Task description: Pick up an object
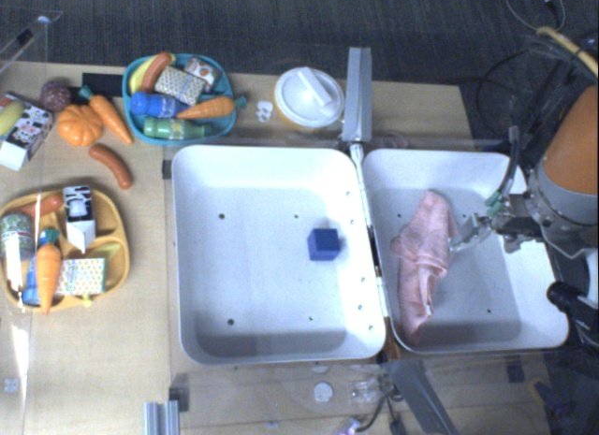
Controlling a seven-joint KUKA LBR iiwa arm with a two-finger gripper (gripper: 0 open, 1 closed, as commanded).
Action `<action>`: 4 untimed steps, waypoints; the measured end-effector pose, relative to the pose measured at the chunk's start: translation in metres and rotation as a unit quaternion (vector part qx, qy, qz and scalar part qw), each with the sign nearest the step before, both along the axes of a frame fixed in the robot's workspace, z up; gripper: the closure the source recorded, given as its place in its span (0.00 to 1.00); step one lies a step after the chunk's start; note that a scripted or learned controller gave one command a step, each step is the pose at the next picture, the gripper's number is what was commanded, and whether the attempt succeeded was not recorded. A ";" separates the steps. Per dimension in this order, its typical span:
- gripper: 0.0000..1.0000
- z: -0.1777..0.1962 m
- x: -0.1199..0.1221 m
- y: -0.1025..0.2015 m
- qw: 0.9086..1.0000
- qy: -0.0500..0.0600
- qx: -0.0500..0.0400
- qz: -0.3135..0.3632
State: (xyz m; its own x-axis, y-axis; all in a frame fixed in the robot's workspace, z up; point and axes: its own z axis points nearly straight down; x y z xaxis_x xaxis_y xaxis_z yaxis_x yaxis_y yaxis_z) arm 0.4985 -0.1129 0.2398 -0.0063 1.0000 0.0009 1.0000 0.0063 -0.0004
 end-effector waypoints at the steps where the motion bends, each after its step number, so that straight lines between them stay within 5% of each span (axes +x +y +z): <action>1: 0.00 -0.136 0.017 0.025 0.997 0.000 0.000 0.082; 2: 0.00 -0.149 0.021 0.020 1.000 -0.007 0.000 0.002; 3: 1.00 -0.137 0.023 0.018 1.000 -0.012 -0.003 0.002; 4: 1.00 -0.055 0.065 0.065 0.996 -0.002 0.000 0.084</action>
